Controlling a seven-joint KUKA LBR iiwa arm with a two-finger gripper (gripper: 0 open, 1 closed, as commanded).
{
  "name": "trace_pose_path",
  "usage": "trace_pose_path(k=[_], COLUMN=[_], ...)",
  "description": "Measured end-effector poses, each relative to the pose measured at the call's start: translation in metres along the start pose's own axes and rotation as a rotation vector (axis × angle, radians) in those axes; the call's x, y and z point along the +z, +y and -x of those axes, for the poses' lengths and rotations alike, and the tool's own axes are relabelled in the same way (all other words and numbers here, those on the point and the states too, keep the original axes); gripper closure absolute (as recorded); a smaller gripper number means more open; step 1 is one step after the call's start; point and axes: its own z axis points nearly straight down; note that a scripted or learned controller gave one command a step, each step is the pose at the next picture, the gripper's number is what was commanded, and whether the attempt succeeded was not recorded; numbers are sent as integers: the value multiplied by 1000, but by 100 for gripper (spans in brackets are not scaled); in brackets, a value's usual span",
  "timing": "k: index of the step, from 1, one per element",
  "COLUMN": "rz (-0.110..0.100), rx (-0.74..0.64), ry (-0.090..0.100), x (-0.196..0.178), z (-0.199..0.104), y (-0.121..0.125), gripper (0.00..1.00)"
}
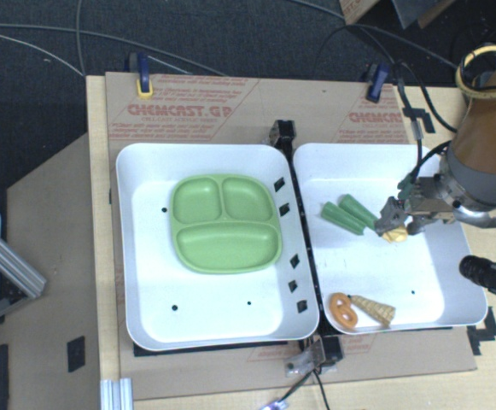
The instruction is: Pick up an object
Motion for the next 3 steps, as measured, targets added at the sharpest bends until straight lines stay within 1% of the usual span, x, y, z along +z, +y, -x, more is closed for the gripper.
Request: trace_pose_path(k=[1,2,3], rz=[-3,-5,-5], rx=[-6,-5,-5], ry=[2,3,3], x=[-1,13,24], z=[-56,-114,-171], y=[26,46,58], gripper=[100,100,100])
